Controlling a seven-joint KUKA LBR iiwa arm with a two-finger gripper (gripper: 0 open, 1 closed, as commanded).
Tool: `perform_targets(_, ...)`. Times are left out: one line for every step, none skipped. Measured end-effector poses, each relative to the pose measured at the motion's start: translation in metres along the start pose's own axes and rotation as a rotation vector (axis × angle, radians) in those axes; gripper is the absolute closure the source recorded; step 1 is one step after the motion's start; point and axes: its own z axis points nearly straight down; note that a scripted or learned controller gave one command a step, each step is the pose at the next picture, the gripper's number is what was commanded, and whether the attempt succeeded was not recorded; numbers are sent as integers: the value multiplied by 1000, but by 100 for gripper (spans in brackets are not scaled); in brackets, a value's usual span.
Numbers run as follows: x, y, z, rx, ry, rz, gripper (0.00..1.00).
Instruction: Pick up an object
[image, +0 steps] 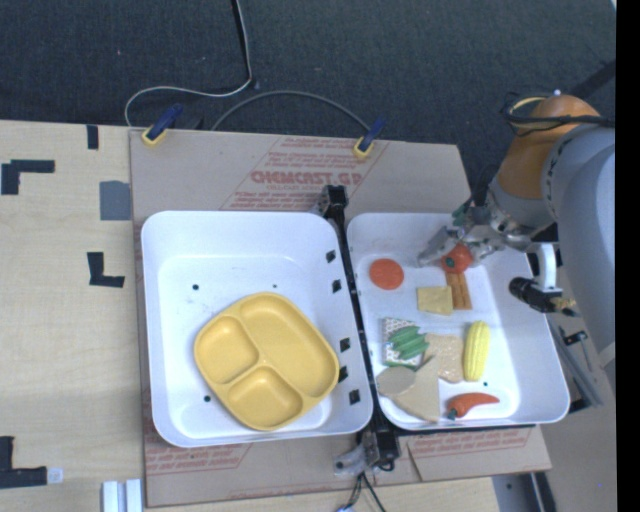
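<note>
Hovering low in the right bin's (520, 395) far corner, the claw (458, 250) sat over a small red-and-green piece (458, 260); whether it gripped, we couldn't tell. Nothing looked lifted, so we judged the pick unfinished. Beside lay a red disc (386, 273) and corn (476, 349).

You are looking at a bulky grey arm (592, 220) with smooth, rounded casing and a glossy orange band (535, 150) above the wrist. A dark cable loops over the band. At its end sits a metallic grey gripper (452, 247), beside a black fitting with a white part.
</note>
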Motion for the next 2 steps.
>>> perform_targets(0,0,-11,-1,-3,-1,100)
perform_targets(94,3,-80,-4,4,-7,100)
